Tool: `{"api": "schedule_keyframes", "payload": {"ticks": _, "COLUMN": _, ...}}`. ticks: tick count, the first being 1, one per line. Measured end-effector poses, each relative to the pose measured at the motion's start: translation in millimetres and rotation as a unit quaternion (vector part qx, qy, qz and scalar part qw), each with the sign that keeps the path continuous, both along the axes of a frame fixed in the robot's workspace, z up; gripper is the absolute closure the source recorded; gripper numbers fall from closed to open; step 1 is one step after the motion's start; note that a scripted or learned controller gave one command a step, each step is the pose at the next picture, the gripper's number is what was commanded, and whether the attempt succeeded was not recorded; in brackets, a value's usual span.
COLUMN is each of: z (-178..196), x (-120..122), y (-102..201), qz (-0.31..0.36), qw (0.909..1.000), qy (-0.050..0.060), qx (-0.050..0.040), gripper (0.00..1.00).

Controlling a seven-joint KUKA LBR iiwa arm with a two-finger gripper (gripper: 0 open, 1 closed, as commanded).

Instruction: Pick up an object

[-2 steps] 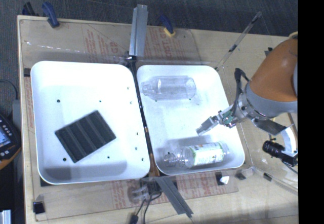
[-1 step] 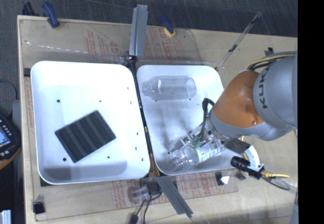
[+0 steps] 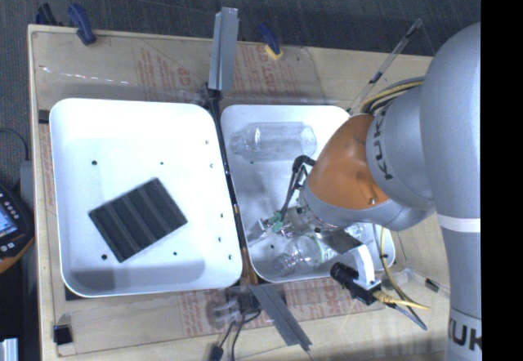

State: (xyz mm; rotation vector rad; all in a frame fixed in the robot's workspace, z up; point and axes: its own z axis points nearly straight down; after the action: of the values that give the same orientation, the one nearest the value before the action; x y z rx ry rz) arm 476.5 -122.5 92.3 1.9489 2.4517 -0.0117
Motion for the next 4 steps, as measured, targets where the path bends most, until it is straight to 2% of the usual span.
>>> {"api": "schedule_keyframes", "payload": {"ticks": 1, "z": 85.4, "x": 1.1, "y": -35.3, "qz": -0.113, "qw": 0.9936, "qy": 0.0, "qx": 0.0059, "gripper": 0.0}}
{"api": "schedule_keyframes", "payload": {"ticks": 3, "z": 85.3, "x": 1.1, "y": -35.0, "qz": -0.113, "qw": 0.9936, "qy": 0.0, "qx": 0.0061, "gripper": 0.0}}
{"api": "schedule_keyframes", "payload": {"ticks": 4, "z": 85.3, "x": 36.1, "y": -64.1, "qz": -0.16, "qw": 0.9871, "qy": 0.002, "qx": 0.0064, "gripper": 0.0}}
